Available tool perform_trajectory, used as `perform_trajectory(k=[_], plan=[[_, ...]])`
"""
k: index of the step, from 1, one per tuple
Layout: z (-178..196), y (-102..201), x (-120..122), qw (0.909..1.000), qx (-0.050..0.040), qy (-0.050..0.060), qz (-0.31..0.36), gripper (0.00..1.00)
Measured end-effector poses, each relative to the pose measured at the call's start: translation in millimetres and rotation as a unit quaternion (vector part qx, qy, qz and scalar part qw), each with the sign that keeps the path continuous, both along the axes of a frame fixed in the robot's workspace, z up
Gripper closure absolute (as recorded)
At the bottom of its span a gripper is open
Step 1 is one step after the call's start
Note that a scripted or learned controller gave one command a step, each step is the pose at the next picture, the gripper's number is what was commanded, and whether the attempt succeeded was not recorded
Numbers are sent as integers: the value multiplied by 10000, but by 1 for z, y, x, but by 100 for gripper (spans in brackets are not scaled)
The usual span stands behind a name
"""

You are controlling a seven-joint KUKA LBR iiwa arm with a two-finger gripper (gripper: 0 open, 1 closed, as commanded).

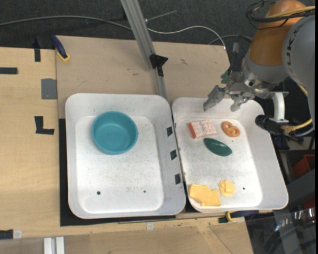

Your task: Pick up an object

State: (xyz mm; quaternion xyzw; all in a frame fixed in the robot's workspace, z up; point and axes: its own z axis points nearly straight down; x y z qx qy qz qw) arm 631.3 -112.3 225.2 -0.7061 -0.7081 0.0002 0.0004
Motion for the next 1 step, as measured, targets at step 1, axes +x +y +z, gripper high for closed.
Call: perform_trajectory(k=[1], plan=[[0,0,0,10000,0,0,-1,0]])
